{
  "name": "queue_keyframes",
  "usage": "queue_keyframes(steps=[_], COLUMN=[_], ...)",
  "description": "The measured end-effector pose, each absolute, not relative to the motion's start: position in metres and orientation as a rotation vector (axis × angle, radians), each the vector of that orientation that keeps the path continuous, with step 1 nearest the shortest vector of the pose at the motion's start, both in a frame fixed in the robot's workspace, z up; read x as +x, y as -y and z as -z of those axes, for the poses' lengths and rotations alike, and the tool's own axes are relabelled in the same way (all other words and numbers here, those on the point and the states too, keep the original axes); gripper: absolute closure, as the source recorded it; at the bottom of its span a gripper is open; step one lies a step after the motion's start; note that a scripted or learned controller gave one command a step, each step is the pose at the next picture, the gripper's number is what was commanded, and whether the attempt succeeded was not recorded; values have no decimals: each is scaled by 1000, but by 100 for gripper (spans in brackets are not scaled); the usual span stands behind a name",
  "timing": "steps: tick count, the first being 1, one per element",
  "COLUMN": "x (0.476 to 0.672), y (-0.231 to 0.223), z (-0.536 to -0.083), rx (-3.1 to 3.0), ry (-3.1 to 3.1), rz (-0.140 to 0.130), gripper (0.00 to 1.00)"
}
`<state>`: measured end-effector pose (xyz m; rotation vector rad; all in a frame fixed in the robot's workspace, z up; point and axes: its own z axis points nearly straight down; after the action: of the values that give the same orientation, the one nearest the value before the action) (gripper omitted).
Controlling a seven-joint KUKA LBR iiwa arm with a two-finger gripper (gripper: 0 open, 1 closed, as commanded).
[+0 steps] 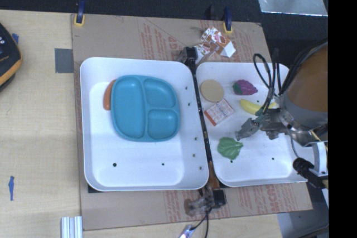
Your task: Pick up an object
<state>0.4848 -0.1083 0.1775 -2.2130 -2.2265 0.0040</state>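
Camera view looks down on a tan surface [39, 120] with brown cardboard [150, 36] under two white bins, dark floor beyond. My end effector [245, 132] hangs low in the right bin [256, 173], holding nothing; how far apart it stands I cannot tell. Near it lie a green leaf [229, 148], a yellow banana [252, 106] running left to right, a purple piece [244, 87]. The left bin [139, 170] carries a blue plate [146, 107].

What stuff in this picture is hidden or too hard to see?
- Orange thing in the left bin, camera view: mostly hidden under the blue divided plate.
- Yellow thing in the right bin: partly covered by the arm's cables.
- Small packet: print too small to read.
- Arm: cut off at the right.
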Motion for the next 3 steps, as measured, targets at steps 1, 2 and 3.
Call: queue_keyframes(steps=[1, 2, 3], x=[497, 497, 511], y=[95, 96, 135], z=[-91, -101, -92], rx=[-2213, -2210, -2218], ry=[2225, 2229, 2223], rz=[-5, -8, -2], gripper=[0, 100, 100])
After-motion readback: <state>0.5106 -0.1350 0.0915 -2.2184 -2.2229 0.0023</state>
